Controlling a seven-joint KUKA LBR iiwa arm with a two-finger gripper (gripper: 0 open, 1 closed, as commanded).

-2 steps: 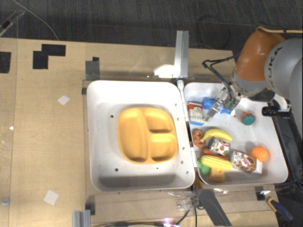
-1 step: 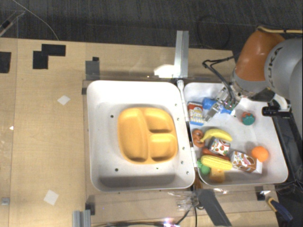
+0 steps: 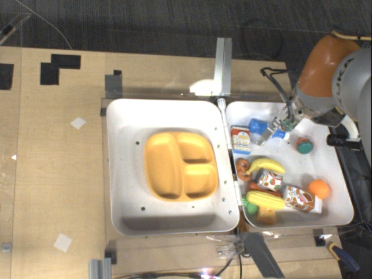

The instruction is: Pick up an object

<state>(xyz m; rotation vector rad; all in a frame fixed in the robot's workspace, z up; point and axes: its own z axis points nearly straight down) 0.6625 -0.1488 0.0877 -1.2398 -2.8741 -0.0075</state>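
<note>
My gripper (image 3: 275, 127) hangs low over the back of the right bin (image 3: 336, 167), right above a blue object (image 3: 257, 125) that shows on both sides of it. Whether it touches the blue object I cannot tell. Just left of that lies a red and white carton (image 3: 240, 139). A green and red ball (image 3: 304, 146) sits to the gripper's right. Nearer the front are a banana (image 3: 268, 165), a small printed carton (image 3: 269, 181), a corn cob (image 3: 264, 200), a second printed carton (image 3: 300, 199) and an orange (image 3: 319, 188).
The left bin (image 3: 125, 156) holds a yellow divided tray (image 3: 180, 164). A metal post (image 3: 223, 68) stands behind the wall between the bins. The grey and orange arm (image 3: 328, 74) comes in over the right bin's back right corner.
</note>
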